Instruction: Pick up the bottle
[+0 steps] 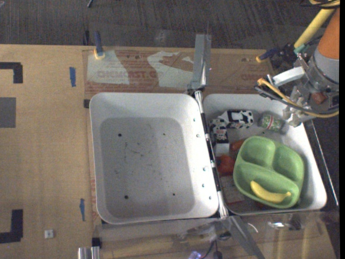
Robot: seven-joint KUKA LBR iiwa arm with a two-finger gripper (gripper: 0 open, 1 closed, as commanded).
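**Bottle lying on its side, arm poised above the right bin**

Brown worktop [43, 161], two white bins set side by side on it, dark carpet beyond. Left bin [108, 109] bare but for a few specks. Right bin [315, 196] crowded: green divided tray [269, 163] with a yellow banana [269, 193] in it, a black-and-white spotted toy [237, 117] near the back wall, something red [226, 163] tucked beside the tray.

Bottle [272, 123] small, with a green label, lying on its side at the back of the right bin, just beyond the tray's far rim and to the right of the spotted toy. Probably light, stiff plastic, smooth and round, so likely to roll or slip away under a glancing touch. Best taken across the middle of the body, at right angles to its long axis; little room on the tray side.

Arm reaching in from the right, wrist hung with yellow cables, gripper [295, 115] just beside the bottle's right end, over the bin's back right corner. Fingers too blurred and cluttered to judge, spread or pressed together: cannot tell. Nothing visibly pinched.
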